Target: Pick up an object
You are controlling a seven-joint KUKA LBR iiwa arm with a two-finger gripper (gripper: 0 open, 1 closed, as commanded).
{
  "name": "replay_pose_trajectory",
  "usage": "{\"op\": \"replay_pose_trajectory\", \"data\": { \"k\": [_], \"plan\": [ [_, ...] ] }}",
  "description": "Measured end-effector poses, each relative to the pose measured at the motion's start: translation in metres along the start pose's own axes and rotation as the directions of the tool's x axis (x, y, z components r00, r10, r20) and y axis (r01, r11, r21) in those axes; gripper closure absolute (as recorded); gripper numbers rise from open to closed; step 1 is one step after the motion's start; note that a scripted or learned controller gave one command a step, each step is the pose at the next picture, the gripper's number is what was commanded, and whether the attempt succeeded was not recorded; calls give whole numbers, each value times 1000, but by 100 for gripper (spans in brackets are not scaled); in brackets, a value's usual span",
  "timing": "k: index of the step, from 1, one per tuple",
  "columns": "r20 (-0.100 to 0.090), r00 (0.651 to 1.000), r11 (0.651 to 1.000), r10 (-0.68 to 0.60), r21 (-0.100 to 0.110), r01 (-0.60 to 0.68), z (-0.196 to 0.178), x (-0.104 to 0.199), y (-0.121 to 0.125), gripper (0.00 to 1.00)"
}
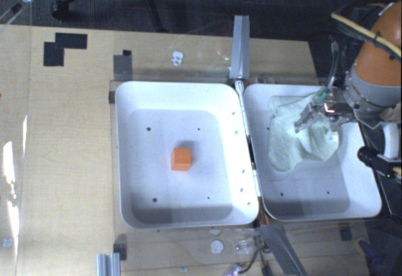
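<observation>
- The pale green cloth (295,133) lies crumpled in the right bin (314,202), bunched toward its upper half — soft folds, whitish green
- My gripper (312,114) sits over the cloth's upper right part, its dark fingers down at the fabric; I cannot tell whether they are spread or pinching it
- A small orange cube (181,159) rests mid-floor in the left bin (176,205) — well apart from me

Bright, even light; soft shadows; slight blur.
</observation>
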State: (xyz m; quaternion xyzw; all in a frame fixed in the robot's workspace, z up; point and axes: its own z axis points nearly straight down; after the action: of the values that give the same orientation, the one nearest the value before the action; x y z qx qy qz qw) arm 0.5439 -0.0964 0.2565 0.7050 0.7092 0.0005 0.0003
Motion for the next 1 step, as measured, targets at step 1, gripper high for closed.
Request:
{"op": "replay_pose_trajectory", "data": {
  "k": [1],
  "plan": [
    [0, 1000, 1000, 21, 1, -21, 152, -7, 52, 0]
  ]
}}
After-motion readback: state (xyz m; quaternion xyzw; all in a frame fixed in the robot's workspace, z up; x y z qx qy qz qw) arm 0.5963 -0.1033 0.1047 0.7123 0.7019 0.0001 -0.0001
